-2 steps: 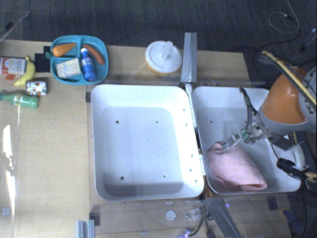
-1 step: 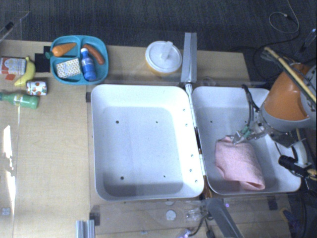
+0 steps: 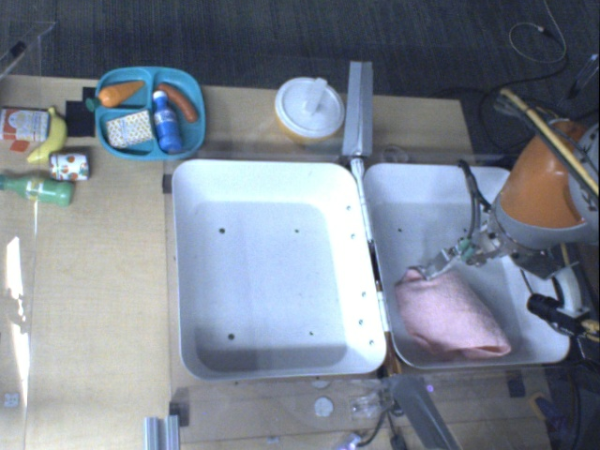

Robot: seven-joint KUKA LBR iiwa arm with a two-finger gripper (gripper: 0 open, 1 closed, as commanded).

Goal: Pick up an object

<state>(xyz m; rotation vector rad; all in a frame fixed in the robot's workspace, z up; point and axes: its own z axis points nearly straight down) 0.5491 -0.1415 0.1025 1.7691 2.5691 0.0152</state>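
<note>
Folded pink cloth [image 3: 452,315] lying in the right bin [image 3: 412,195], toward its near-left corner, rumpled and soft. Gripper [image 3: 448,262] low over the cloth's upper-left edge, at or just above the fabric; jaws too small and blurred to read, so cannot tell whether parted or closed, and no fabric visibly between them. Left bin [image 3: 272,265] bare-floored alongside.

Risks, as judgement: catching only a thin top fold, leaving the cloth to slide free on lifting. Closing at the very edge, missing fabric altogether. Pressing too deep and scraping the bin floor. Dragging the cloth against the left wall rather than raising it.
</note>
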